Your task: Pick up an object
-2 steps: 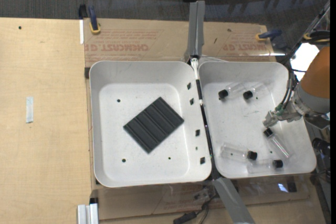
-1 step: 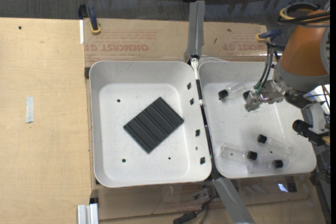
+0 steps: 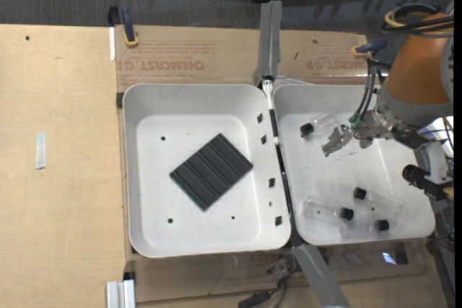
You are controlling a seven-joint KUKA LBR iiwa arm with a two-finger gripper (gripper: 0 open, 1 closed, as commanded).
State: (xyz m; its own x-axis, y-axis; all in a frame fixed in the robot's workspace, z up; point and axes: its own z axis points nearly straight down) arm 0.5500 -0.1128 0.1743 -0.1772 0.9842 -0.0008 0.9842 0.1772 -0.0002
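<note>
Grey fingers hang over right bin, can't tell if apart; vials lie below, black slab far left.

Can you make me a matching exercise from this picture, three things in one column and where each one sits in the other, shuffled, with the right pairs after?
Things:
1. ribbed dark pad
2. gripper
3. blue clamp

Places:
A. over the right bin
B. on the cardboard's far edge, beyond the left bin
C. lying in the left bin

Pairs: 1-C, 2-A, 3-B
</note>
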